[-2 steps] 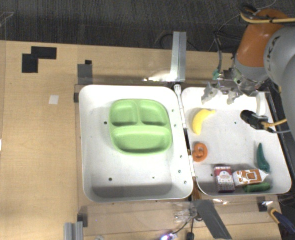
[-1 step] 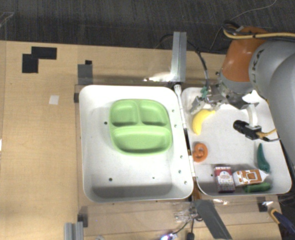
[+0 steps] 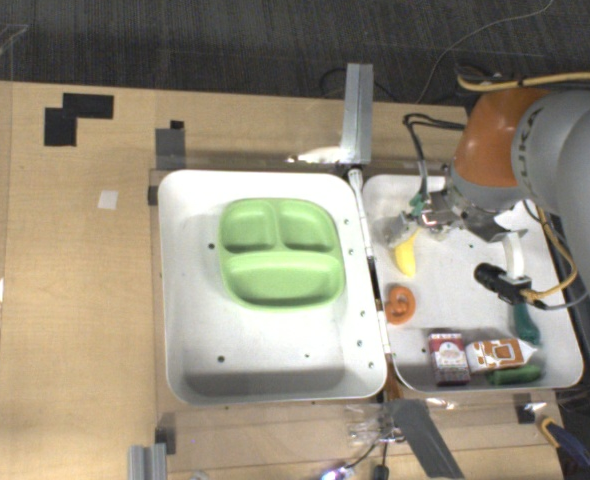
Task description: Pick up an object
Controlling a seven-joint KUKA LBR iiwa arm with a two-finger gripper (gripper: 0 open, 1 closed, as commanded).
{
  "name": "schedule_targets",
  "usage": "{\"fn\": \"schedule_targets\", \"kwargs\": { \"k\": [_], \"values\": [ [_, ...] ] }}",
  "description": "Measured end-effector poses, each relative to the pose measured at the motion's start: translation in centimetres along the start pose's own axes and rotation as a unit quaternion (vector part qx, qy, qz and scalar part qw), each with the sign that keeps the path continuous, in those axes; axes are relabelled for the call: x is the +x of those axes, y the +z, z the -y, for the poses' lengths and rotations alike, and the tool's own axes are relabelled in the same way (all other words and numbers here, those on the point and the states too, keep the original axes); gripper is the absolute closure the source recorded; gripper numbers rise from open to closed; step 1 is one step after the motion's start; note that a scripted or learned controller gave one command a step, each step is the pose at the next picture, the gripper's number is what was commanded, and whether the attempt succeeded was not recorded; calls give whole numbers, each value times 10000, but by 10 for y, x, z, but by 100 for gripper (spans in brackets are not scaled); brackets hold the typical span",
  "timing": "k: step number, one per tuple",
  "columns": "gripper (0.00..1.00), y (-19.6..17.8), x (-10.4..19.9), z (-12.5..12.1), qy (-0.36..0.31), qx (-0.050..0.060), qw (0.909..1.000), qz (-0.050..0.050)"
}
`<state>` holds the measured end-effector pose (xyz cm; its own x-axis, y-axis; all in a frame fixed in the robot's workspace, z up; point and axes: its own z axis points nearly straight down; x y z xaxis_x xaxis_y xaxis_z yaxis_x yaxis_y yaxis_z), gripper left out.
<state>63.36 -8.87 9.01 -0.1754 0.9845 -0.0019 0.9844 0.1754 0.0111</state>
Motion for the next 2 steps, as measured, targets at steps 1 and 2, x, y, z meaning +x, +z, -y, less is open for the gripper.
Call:
{"fn": "schedule_targets", "kwargs": {
  "k": [1,2],
  "values": [
    [100,-13,1,-2,-1,-15,10000,-13],
    [100,-97,75,-52,-5,18,10000,-7]
  ]
}}
